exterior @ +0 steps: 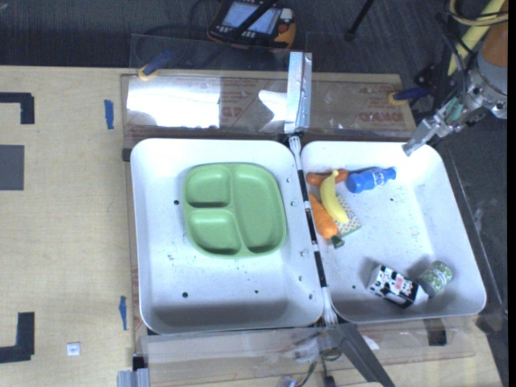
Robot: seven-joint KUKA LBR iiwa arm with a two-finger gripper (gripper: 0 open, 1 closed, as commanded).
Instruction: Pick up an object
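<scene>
The right bin [451,216] holds several objects. A yellow banana [333,197] lies over an orange carrot [326,220] by the bin's left wall. A blue bottle [371,178] lies on its side just right of them. A black-and-white carton [393,285] and a small green can [436,276] sit near the front right corner. My gripper [419,140] hangs above the far right corner of this bin, up and to the right of the blue bottle and apart from every object. Nothing is seen in it.
A green divided plate [234,208] lies in the left bin [153,240]. A clear upright panel [297,91] stands behind the bins. The arm [484,79] comes in at the top right. A handheld device [251,18] lies on the floor at the back.
</scene>
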